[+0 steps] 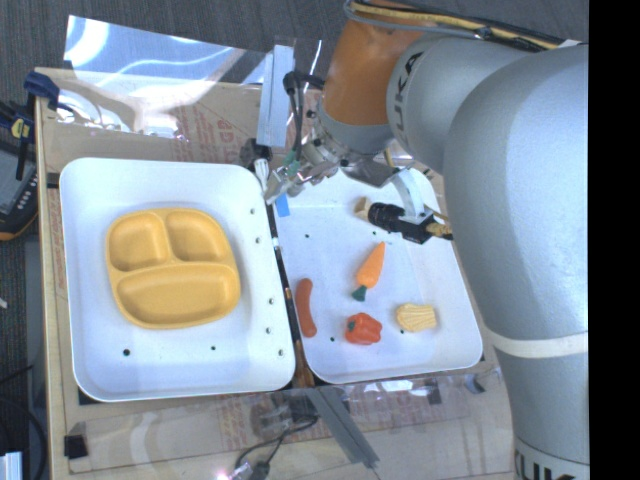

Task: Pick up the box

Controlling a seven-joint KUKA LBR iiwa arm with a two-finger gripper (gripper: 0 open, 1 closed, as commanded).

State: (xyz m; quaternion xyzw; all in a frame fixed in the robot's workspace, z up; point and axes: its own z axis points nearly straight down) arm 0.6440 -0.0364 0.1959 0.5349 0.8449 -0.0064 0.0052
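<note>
The grey arm (pixel 500 168) loomed over 2 white bins (pixel 90 368). The left one held a yellow divided plate (pixel 173 266). At the right bin's top-left corner, the gripper (pixel 284 180) hovered over a small blue box (pixel 282 206); how its claw stood I could not tell. The box looked light and stiff, best pinched across its flat sides.

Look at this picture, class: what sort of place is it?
Probably a robot lab's picking bench: a grey arm reaches over two white bins, which hold toy foods like a carrot and a yellow divided plate.
</note>
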